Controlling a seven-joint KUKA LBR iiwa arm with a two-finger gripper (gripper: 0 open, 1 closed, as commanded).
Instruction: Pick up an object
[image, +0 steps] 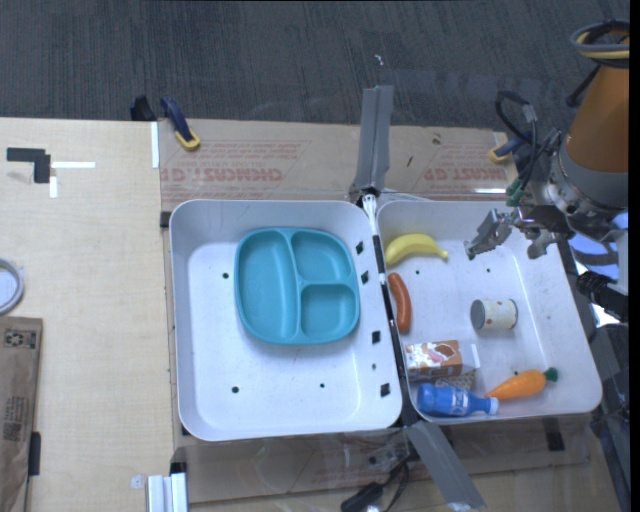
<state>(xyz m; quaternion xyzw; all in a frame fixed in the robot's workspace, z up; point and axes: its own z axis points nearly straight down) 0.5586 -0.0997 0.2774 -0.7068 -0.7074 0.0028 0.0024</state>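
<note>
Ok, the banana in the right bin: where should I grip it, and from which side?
Grip the banana at its thick middle, coming straight down from above, jaws closing across its narrow width. It lies flat, lengthwise across the right bin, near the far wall, with the sausage nearby but apart. The gripper hangs just right of it.

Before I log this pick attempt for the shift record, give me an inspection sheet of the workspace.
Surface: two white bins side by side, left bin, right bin, on a wooden bench.
Job's things: banana, sausage, small cylinder, snack box, blue bottle, carrot, all in the right bin.
Clutter: teal divided plate in the left bin.
Grippers: gripper above the right bin's far end, holding nothing.
Cables: black cables by the wrist.
Surroundings: clamps, tape roll.
</note>
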